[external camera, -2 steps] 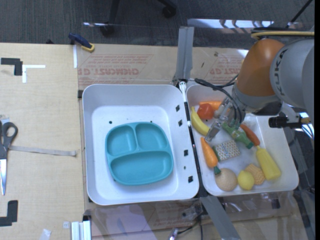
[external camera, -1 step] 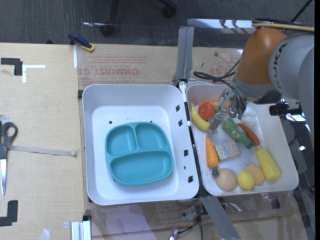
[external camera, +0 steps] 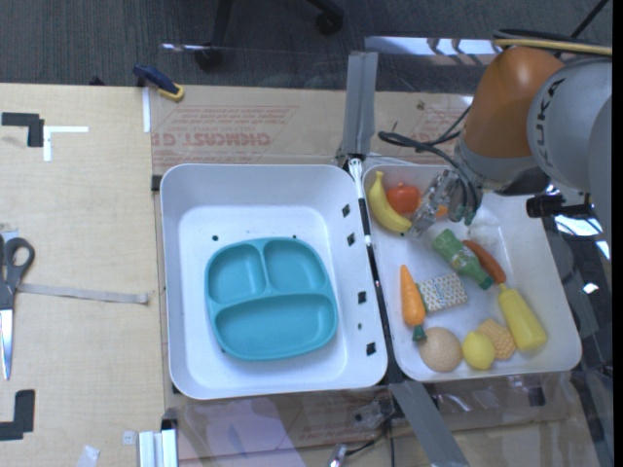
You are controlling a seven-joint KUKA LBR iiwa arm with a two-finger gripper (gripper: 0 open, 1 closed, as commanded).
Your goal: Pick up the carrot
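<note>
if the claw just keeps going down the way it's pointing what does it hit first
Probably the banana or tomato just below the claw, not the carrot; depth is unclear from this slanted view.

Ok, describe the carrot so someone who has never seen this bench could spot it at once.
Find the right-hand white bin, the one crowded with toy food, not the one holding the blue plate. Along its left wall, below the banana, lies the carrot. It is the only orange cone, pointed end up in the picture, a small green stub at its lower end, beside a grey patterned block.
</note>
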